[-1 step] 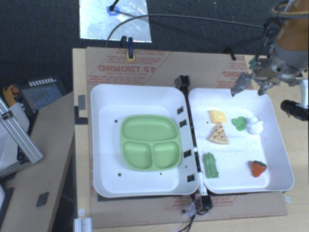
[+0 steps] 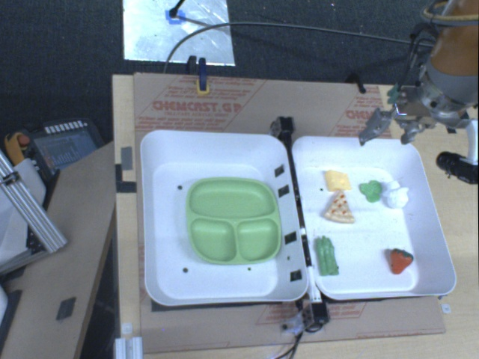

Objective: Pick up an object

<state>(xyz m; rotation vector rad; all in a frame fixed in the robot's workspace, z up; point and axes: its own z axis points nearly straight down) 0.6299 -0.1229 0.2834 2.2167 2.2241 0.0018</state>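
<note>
The right bin (image 2: 419,163) holds several toy foods: a yellow cheese square (image 2: 337,179), a pizza slice (image 2: 340,208), a green broccoli piece (image 2: 370,191), a white lump (image 2: 396,197), a green asparagus bundle (image 2: 326,255) and a red strawberry (image 2: 401,260). My gripper (image 2: 391,129) hangs above the far edge of the right bin, apart from every item. Its two fingers are spread with nothing between them.
The left bin (image 2: 161,163) holds a green three-compartment tray (image 2: 230,220). A black divider clamp (image 2: 283,128) sits between the bins at the far side. A black cable (image 2: 299,27) runs across the back. A pendant (image 2: 63,146) lies left of the bench.
</note>
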